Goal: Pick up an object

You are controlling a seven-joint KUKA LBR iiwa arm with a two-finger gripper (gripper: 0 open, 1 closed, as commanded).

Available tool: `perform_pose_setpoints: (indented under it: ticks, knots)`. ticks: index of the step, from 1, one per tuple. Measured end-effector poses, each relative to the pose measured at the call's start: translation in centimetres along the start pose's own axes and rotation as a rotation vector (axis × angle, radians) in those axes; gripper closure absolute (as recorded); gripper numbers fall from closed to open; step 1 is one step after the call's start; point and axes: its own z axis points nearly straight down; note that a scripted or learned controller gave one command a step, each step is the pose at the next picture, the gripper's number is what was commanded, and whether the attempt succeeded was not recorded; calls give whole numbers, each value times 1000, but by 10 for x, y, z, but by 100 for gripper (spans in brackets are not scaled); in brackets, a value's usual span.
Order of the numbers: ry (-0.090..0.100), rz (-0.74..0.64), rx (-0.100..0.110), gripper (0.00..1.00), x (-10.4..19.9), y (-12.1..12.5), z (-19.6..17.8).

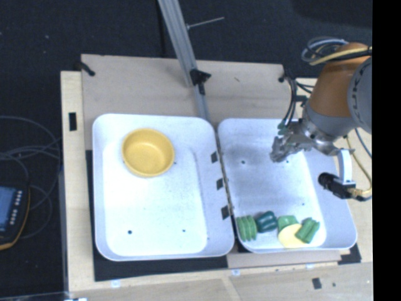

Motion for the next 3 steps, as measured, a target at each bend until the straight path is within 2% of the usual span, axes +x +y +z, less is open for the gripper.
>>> perform_pose_setpoints:
  ticks: [1,2,3]
  knots:
    - [0,0,2,100,-1,1,-30]
    - [2,-4,4,100,56,20,-32]
    - [2,-4,5,100,106,29,-27]
